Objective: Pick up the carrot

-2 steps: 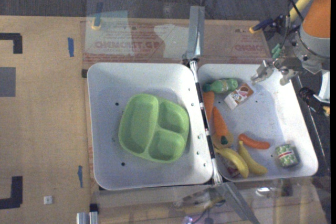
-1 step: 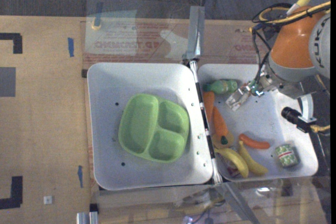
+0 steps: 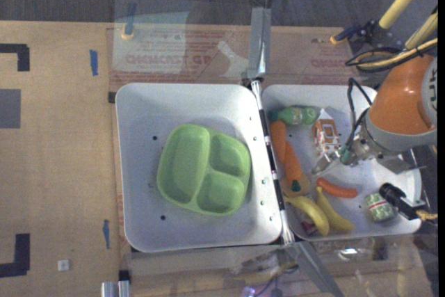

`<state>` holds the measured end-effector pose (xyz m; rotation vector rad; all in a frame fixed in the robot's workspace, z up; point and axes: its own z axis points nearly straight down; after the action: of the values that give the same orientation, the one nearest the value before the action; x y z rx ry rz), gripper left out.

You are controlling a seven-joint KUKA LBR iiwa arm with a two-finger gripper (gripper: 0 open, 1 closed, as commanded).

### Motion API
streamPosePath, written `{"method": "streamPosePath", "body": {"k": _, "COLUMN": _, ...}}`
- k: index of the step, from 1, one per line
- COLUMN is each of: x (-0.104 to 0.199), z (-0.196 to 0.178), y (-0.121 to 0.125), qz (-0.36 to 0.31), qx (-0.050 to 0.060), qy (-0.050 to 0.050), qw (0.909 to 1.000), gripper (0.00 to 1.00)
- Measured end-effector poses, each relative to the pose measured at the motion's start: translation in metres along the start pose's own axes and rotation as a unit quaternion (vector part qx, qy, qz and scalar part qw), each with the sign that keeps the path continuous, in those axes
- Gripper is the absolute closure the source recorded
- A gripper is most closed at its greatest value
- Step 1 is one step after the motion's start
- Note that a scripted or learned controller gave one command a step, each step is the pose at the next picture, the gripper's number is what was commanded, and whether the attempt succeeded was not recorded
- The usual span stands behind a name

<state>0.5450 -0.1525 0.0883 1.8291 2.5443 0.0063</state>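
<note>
Orange and long, the carrot (image 3: 287, 156) lies in the right bin (image 3: 410, 193), close along that bin's left wall, its thin end toward the far side and its thick end toward the near side. Taking the carrot as the landmark: a green bottle-like item (image 3: 297, 115) lies just beyond its far tip, two bananas (image 3: 321, 212) lie just past its near end, a smaller orange sausage-like piece (image 3: 337, 188) lies to its right, and a small red-and-white packet (image 3: 325, 133) sits to its right and slightly farther back. The pincer (image 3: 334, 158) hangs to the right of the carrot, near it but apart, between the packet and the small orange piece. Its fingers are blurred, so I cannot tell whether they stand apart or together; nothing shows between them. Left of the carrot, across the dividing wall, the left bin (image 3: 139, 122) carries a green divided plate (image 3: 204, 169). Both bins rest on the bench (image 3: 55, 170).
</note>
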Motion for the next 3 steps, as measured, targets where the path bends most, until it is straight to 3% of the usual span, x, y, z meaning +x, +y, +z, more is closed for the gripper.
{"method": "streamPosePath", "body": {"k": 1, "x": 0.03, "z": -0.018, "y": -0.059, "qz": -0.086, "qx": 0.003, "qy": 0.003, "qw": 0.9963, "gripper": 0.0}}
{"method": "streamPosePath", "body": {"k": 2, "x": 0.057, "z": -0.003, "y": -0.048, "qz": -0.115, "qx": 0.001, "qy": -0.006, "qw": 0.9934, "gripper": 0.0}}
{"method": "streamPosePath", "body": {"k": 3, "x": -0.025, "z": 0.0, "y": -0.042, "qz": -0.153, "qx": -0.001, "qy": -0.002, "qw": 0.9882, "gripper": 0.0}}
